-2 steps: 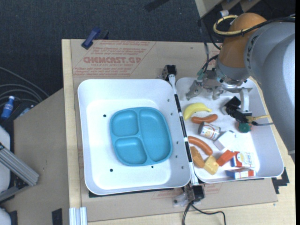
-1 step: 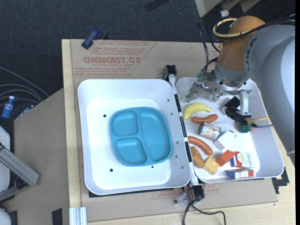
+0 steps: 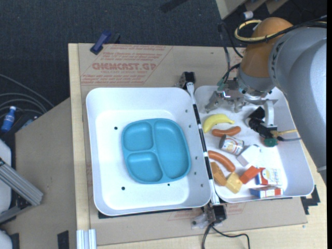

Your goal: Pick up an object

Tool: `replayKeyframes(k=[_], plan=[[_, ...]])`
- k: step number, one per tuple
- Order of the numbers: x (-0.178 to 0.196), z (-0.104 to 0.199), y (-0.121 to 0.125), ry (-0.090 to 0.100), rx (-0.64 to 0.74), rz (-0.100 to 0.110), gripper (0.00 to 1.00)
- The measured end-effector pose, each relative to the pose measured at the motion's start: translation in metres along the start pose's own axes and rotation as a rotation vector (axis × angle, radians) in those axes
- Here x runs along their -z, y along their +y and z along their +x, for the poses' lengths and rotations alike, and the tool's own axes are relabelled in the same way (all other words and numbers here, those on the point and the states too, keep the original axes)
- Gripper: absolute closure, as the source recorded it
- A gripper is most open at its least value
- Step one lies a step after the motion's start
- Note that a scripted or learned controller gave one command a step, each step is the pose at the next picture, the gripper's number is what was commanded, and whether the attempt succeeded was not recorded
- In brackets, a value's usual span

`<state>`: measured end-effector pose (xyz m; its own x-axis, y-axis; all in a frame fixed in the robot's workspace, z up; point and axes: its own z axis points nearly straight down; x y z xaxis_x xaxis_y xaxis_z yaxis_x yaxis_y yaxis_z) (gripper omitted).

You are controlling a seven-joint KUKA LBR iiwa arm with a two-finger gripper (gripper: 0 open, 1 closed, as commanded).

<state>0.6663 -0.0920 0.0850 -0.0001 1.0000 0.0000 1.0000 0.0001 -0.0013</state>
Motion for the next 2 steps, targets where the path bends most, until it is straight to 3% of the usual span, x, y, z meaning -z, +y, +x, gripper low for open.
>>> replayKeyframes(k=[1, 2], plan=[[0.0, -0.007, -0.035, 0.001, -0.001, 0.001, 0.0], [0.01, -0.006, -0.035, 0.001, -0.001, 0.0, 1.0]])
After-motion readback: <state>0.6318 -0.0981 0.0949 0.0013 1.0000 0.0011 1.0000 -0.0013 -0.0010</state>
